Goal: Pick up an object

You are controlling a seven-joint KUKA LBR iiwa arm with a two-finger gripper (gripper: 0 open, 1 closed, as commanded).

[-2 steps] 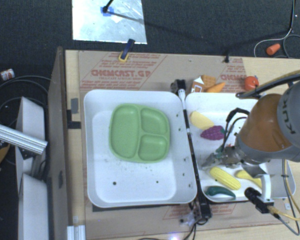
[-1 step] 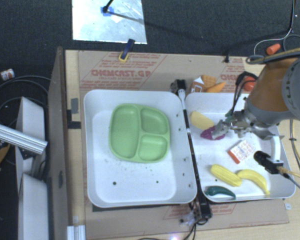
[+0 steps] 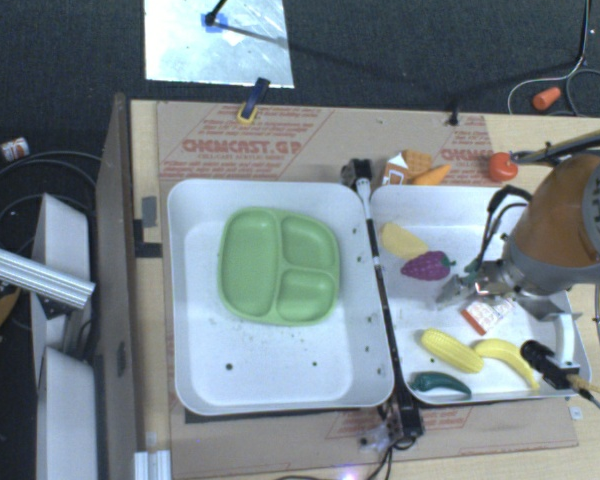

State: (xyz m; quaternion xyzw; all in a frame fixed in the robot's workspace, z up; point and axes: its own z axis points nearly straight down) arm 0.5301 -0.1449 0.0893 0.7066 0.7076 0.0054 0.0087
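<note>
Your gripper [image 3: 477, 286] hovers just beside the purple grapes [image 3: 426, 265]; you cannot tell its opening or hold.

Robotics lab: cardboard-topped bench [image 3: 280, 133], loose cables [image 3: 25, 183], toy food in white bins [image 3: 205, 388].

**Arm low over the right bin of toy food**

The arm [image 3: 570, 223] reaches in from the right, its gripper [image 3: 472, 286] low in the right bin [image 3: 450, 203], just beside a red-and-white packet [image 3: 488, 314]. Nearby lie purple grapes [image 3: 427, 265], a yellow lemon [image 3: 404, 239], corn [image 3: 450, 350], a banana [image 3: 508, 356] and a dark green pepper [image 3: 440, 384]. The left bin [image 3: 200, 268] holds a green divided plate [image 3: 278, 266].
</note>
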